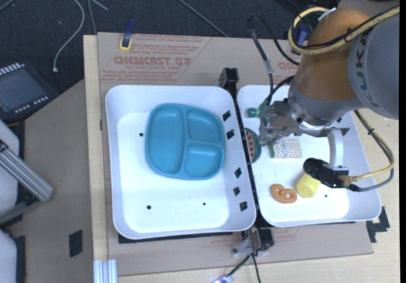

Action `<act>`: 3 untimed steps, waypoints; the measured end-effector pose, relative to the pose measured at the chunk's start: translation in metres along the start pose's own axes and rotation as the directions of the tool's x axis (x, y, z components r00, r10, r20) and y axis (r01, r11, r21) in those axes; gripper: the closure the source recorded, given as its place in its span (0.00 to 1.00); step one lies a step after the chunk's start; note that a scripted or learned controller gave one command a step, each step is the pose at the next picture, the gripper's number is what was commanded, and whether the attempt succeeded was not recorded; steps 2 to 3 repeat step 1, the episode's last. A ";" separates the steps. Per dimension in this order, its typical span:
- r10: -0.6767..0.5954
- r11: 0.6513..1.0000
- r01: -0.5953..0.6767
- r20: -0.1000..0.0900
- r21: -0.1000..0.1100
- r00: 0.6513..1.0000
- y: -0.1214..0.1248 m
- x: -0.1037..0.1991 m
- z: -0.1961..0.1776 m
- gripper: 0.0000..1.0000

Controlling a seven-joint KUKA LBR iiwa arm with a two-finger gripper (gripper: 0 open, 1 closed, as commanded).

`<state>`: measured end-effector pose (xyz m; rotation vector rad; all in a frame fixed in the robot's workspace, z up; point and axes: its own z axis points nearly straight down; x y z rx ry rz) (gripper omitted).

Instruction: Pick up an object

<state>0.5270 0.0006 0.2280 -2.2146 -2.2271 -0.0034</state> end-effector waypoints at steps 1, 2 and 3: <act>-0.002 1.000 0.002 0.000 0.000 1.000 0.010 0.062 0.000 1.00; -0.002 1.000 0.002 0.000 0.000 1.000 0.010 0.062 0.000 1.00; -0.002 1.000 0.002 0.000 0.000 1.000 0.010 0.062 0.000 1.00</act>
